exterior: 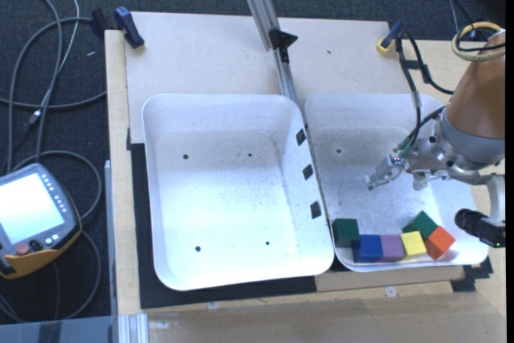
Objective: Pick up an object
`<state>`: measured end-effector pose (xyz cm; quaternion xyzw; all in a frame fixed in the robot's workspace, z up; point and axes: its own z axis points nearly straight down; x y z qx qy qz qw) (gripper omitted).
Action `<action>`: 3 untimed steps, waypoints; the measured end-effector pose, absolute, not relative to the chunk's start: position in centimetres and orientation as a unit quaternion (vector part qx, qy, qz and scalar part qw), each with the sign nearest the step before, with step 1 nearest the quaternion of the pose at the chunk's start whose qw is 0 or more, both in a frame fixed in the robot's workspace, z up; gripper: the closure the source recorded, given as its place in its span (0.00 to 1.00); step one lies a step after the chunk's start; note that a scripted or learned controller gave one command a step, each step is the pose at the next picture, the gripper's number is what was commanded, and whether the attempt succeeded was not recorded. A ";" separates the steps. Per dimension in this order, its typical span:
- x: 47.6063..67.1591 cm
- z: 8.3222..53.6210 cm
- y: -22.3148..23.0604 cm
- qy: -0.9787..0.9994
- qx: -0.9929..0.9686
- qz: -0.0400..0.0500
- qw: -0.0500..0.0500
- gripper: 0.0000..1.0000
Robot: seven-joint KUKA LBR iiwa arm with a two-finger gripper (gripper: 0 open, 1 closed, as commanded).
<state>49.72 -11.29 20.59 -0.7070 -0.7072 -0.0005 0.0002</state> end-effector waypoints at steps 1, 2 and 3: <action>49.8 21.7 -11.3 -0.708 -0.706 -0.002 -0.001 1.00; 49.8 21.6 -11.3 -0.708 -0.707 -0.001 -0.001 0.00; 51.2 27.1 -19.6 -0.705 -0.709 -0.001 -0.005 0.00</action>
